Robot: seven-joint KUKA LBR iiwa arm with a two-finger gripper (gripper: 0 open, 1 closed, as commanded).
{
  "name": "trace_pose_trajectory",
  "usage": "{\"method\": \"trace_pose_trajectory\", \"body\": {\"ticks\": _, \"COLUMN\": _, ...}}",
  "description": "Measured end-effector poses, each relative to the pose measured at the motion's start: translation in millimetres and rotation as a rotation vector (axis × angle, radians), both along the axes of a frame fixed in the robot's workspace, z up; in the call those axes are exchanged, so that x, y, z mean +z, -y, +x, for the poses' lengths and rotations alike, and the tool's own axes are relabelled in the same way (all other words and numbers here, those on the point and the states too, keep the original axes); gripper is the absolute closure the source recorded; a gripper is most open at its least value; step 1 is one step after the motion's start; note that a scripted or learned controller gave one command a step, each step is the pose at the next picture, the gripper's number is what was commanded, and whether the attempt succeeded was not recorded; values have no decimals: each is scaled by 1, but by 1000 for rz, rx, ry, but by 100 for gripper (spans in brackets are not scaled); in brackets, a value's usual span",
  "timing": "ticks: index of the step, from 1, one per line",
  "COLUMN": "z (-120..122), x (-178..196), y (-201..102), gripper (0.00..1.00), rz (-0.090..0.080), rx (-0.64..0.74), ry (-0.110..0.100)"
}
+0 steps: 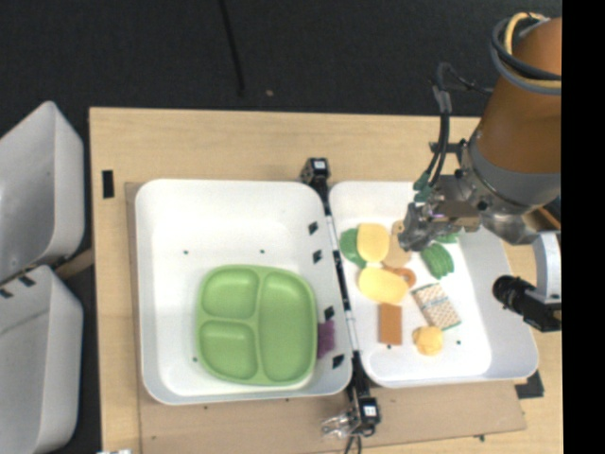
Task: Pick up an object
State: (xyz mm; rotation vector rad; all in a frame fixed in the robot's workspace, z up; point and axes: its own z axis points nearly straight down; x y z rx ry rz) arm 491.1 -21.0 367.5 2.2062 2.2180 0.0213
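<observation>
At the desk's (227, 140) near edge, a small clip of metal and black parts (352, 419) is sitting just below the seam between the two bins. In the left bin (170, 225), a green tray (257, 325) with three compartments is lying toward the near right corner, and a small purple piece (327, 337) is lying wedged at that bin's right wall, just beside the tray. In the right bin (492, 348), nearest the front edge, a small orange ball (428, 340) is lying beside a brown-orange block (389, 324), and a checkered packet (437, 305) is lying tilted, touching the ball's far side. A little farther in, a yellow lemon-like piece (381, 284) is lying against the block's far end, with a second yellow piece (372, 242) just beyond it overlapping a green leaf-like item (351, 245) near the bin's left wall. A darker green item (440, 258) is lying toward the middle of the bin. The gripper (416, 232) is hovering over the far half of the right bin, close above the yellow pieces and the darker green item; I cannot tell whether its fingers are released or clenched, and nothing is visibly between them. The arm (520, 112) is reaching in past the desk's right edge. A black clip (315, 169) is sitting at the far end of the seam.
</observation>
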Motion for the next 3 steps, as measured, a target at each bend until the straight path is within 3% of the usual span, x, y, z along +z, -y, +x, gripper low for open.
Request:
{"method": "trace_pose_trajectory", "body": {"ticks": 1, "z": -1, "x": 12, "y": -70, "gripper": 100, "rz": 1, "rx": 4, "ry": -16}}
{"method": "trace_pose_trajectory", "body": {"ticks": 2, "z": -1, "x": 31, "y": -136, "gripper": 100, "rz": 1, "rx": 4, "ry": -17}}
{"method": "trace_pose_trajectory", "body": {"ticks": 3, "z": -1, "x": 134, "y": -100, "gripper": 100, "rz": 1, "rx": -6, "ry": -6}}
